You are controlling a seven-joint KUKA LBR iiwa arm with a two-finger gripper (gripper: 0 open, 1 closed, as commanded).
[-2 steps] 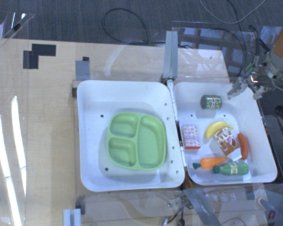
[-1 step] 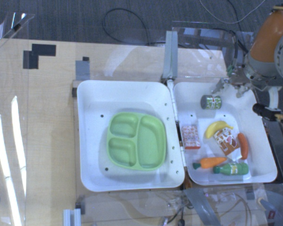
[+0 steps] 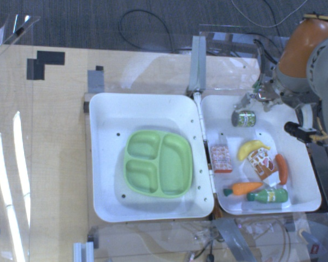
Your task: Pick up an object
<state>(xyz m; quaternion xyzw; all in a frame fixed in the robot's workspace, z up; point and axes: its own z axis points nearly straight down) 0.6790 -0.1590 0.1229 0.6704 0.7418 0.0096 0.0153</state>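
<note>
A small green can (image 3: pixel 244 118) lies on its side in the far part of the right bin (image 3: pixel 316 201), with the gripper (image 3: pixel 255 98) just beyond it; whether the claw is wide or narrow cannot be told. Nearer in the same bin lie a banana (image 3: pixel 252 148), a snack packet (image 3: pixel 262 164), a red sausage (image 3: pixel 282 169), a carrot (image 3: pixel 244 189), a green bottle (image 3: pixel 269 196) and a pink pack (image 3: pixel 221 158) by the left wall. The left bin (image 3: pixel 101 146) holds a green divided tray (image 3: pixel 158 163).

You are seeing bright, even overhead light glaring off the clear panel (image 3: pixel 11 162) at left; the picture is looking perhaps slightly soft.
</note>
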